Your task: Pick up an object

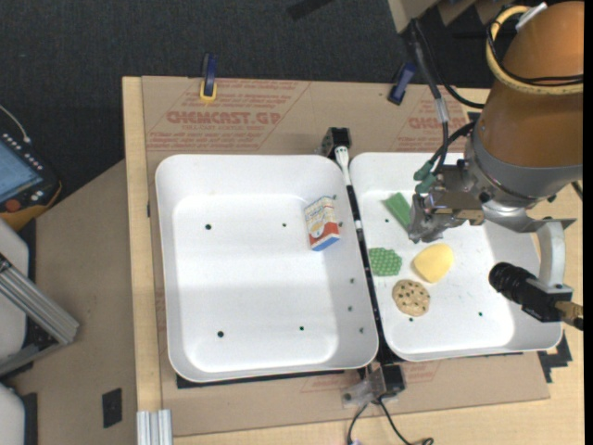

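Brown cardboard sheet (pixel 278 109) w/ red print on bench, dark carpet floor (pixel 93 26) behind.

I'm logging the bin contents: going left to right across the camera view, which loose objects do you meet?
Small carton in the left bin → green round piece → cookie → yellow lump in the right bin. The green strip under the hand is left out.
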Available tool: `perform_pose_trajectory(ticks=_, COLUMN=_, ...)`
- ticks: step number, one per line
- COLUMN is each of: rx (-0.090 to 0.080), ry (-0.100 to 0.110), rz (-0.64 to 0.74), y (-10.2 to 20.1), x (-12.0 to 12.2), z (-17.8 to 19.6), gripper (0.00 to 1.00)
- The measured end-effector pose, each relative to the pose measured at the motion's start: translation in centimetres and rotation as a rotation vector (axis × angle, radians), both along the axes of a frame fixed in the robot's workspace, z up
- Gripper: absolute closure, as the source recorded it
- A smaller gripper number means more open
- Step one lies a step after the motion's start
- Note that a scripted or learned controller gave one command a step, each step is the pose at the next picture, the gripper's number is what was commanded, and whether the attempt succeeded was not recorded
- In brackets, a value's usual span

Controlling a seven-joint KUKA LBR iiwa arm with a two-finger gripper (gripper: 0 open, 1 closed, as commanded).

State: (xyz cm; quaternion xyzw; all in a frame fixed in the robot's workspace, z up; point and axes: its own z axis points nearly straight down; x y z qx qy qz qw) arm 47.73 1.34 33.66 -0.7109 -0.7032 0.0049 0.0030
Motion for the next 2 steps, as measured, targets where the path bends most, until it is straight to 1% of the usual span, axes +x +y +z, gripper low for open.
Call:
perform_pose_trajectory(ticks=1, rx=0.004, ry=-0.023, rz=0.014, y=3.3, x=0.3, z=9.1, gripper=1.0)
perform_pose_trajectory(ticks=2, rx=0.004, ry=-0.016, rz=0.018, y=10.0, x=0.2, z=10.2, gripper=1.0)
